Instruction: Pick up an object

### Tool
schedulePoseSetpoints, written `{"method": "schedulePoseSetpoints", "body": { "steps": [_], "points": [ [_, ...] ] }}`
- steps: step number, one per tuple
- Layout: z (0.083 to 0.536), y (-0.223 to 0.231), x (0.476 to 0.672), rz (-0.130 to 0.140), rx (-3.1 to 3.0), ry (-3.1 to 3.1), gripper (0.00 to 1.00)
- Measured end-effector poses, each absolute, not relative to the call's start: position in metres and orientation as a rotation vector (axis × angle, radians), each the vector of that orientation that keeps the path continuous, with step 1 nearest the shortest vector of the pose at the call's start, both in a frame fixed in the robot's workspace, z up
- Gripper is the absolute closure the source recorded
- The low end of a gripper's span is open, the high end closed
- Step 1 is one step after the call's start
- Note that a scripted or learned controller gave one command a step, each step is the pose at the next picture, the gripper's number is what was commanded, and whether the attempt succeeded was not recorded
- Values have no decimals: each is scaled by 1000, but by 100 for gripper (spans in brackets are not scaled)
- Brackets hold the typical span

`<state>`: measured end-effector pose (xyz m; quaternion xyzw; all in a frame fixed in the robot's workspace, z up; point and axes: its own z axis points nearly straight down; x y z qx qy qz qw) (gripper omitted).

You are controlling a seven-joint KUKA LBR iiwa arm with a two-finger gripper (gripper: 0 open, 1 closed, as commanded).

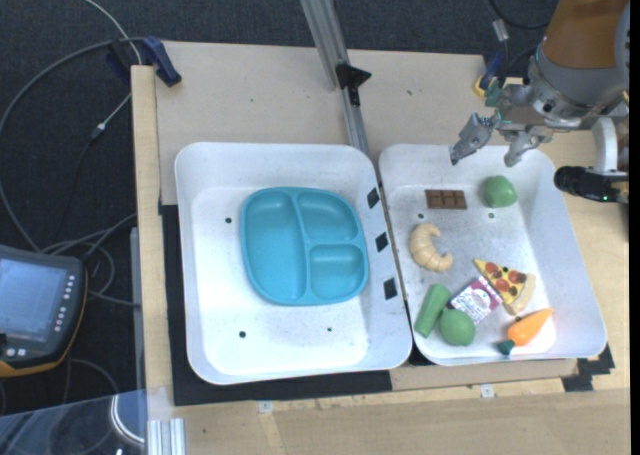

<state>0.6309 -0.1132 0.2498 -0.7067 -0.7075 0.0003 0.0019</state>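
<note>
At the near edge of the right bin, a carrot, a pizza slice, a pink packet and two green pieces are crowded together, likely awkward to grasp. Farther in, a croissant lies alone. Beyond it, a chocolate bar and a green ball are set apart, the easier candidates. Above the far rim, the claw is held spread and empty, apparently poised for descent. The left bin is occupied by a blue tray.
</note>
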Motion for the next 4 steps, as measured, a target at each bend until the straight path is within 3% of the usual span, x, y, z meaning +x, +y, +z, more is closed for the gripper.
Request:
{"method": "schedulePoseSetpoints", "body": {
  "steps": [1,4],
  "points": [
    [250,-113,631,2,-2217,-2221,0],
    [110,-101,631,6,-2215,-2218,0]
  ]
}}
